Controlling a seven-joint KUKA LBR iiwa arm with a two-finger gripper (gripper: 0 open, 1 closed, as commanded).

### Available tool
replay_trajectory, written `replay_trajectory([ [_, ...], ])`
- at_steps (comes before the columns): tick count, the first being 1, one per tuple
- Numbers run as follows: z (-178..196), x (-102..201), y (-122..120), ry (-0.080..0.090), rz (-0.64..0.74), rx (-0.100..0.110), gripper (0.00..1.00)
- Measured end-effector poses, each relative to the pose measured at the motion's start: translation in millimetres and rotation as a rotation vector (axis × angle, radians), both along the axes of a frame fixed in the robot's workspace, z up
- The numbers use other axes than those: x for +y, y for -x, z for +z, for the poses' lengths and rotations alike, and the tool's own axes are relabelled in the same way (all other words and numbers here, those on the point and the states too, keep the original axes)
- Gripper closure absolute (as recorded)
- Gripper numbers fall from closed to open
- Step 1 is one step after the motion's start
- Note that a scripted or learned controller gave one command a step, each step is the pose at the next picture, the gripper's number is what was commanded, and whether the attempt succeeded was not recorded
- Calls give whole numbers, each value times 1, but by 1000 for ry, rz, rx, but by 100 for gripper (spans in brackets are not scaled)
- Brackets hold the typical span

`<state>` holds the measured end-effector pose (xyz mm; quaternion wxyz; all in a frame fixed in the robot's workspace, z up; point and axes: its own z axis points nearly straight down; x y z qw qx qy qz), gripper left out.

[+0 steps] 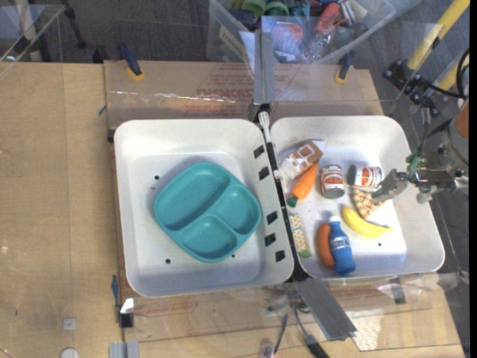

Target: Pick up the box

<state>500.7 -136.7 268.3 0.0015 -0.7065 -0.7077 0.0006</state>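
The box (302, 156) is a small brown and white carton lying tilted near the back left of the right bin (417, 237). An orange carrot (303, 183) lies against its front. My gripper (387, 188) reaches in from the right, low over the bin's right half. It is just in front of a red and white can (365, 176) and above a banana (364, 222). It is well to the right of the box, with a second can (332, 180) between them. Nothing is visibly held.
A teal divided plate (207, 210) lies in the left bin (134, 200). A blue bottle (341, 249) and a red sausage (324, 244) lie at the right bin's front. A clear tub of toys (298, 10) stands behind the bins.
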Motion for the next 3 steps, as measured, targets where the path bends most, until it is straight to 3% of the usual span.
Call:
replay_trajectory([
  [1, -137, -1, -58, 0, 129, -2, 0],
  [2, -178, 7, -134, 4, -40, -13, 0],
  [3, -179, 8, -167, 3, -26, -5, 0],
])
